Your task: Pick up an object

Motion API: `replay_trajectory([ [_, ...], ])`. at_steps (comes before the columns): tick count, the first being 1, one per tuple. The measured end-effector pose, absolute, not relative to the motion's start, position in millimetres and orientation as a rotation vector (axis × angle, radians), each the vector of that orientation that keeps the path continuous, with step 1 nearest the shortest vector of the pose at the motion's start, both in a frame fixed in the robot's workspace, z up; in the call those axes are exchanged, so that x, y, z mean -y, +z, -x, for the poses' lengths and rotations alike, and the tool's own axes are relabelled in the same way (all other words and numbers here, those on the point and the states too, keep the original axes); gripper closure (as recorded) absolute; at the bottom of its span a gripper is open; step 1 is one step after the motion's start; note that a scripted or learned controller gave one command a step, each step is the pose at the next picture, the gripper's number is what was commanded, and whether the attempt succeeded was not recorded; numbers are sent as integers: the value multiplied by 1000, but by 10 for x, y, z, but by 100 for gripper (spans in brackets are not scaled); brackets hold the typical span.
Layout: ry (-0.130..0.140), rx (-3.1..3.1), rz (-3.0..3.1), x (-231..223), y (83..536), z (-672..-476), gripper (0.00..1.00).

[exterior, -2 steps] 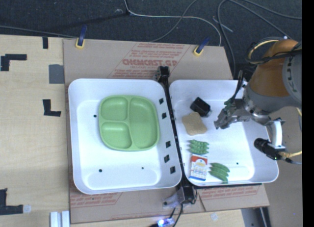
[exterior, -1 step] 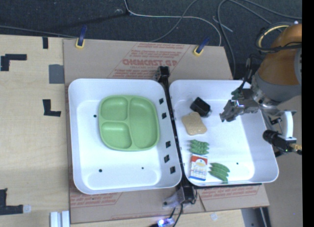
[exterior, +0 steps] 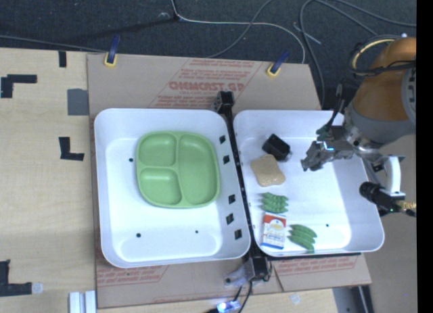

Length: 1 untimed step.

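So the stuff to grab is all in the right bin (exterior: 352, 237). There's a small black block (exterior: 276, 146) at the far left of it, and just nearer a tan, sponge-looking chunk (exterior: 269, 171) with rounded corners. Nearer still is a bumpy green pod thing (exterior: 275, 203), then a flat red and white packet (exterior: 274, 231) with another green pod (exterior: 302, 236) right beside it. The tool (exterior: 315, 158) hovers over bare white floor right of the black block, nothing in it; can't tell how its tips are set. Left bin (exterior: 115, 237) holds a green divided plate (exterior: 178, 169). Both sit on the desk (exterior: 40, 190).
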<state>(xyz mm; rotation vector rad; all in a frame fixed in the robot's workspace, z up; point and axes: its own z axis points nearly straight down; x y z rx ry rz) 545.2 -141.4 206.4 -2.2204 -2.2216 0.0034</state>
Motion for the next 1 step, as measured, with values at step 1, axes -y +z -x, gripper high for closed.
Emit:
replay_trajectory([
  [1,-3,2229,2212,793,2148,-5534,100],
])
